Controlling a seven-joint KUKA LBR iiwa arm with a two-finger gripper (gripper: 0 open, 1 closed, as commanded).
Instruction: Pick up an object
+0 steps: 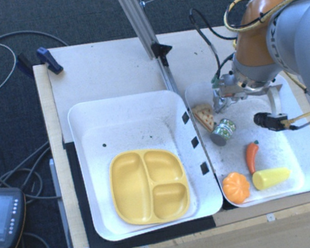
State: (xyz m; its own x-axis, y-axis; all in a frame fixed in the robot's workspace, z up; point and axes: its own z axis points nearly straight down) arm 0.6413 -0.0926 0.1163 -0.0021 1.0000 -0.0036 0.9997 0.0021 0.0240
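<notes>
The right bin point(309, 140) holds a scatter of small things, and the one nearest the gripper point(220, 101) is a small tin can point(223, 131), lying on its side toward the far left part of that bin. It is silvery metal with a green label around its body, and one round end faces up and to the right; its long axis runs on a slant from near left to far right. Just to its left and a touch farther back lies a tan cracker-like piece point(204, 117), flat, close against the bin's left wall and almost touching the can. The gripper hangs just beyond the can on the far side, close above the bin floor, with the grey wrist and the orange band point(257, 13) rising behind it to the right; whether its fingers are apart or together cannot be told, since the dark metal parts there blur together, and nothing is plainly seen between them. Nearer in the same bin, an orange carrot point(252, 156) with a green tip lies almost along the near-far line, its green end pointing away. Near of it a yellow block point(271, 177) lies left to right, and beside that on the left sits an orange pumpkin-like ball point(236, 187) in the near left corner. The left bin point(83, 121) carries a yellow divided tray point(149, 185) with three compartments, set toward its near side.
</notes>
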